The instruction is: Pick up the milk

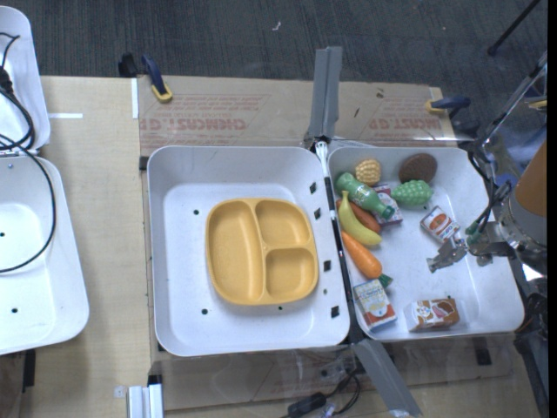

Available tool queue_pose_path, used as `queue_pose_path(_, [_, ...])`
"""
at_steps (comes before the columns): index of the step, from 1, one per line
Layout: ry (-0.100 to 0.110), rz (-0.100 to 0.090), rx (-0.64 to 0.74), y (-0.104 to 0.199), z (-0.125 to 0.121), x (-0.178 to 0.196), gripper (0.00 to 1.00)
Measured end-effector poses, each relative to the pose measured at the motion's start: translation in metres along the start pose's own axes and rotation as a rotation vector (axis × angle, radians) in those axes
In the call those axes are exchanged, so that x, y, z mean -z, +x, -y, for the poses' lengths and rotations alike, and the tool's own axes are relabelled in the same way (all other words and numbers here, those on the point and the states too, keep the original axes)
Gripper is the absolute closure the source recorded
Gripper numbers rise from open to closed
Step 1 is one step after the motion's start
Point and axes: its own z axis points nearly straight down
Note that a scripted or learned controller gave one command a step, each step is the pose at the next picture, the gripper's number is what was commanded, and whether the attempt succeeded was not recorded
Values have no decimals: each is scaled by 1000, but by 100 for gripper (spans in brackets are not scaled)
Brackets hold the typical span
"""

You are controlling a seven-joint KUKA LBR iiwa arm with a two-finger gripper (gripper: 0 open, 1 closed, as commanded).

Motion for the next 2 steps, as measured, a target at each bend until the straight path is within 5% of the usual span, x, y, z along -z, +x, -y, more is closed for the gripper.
queue_pose_path(1, [0,0,51,69,-3,16,0])
queue_pose_path(2, [0,-1,191,18,1,-47,0])
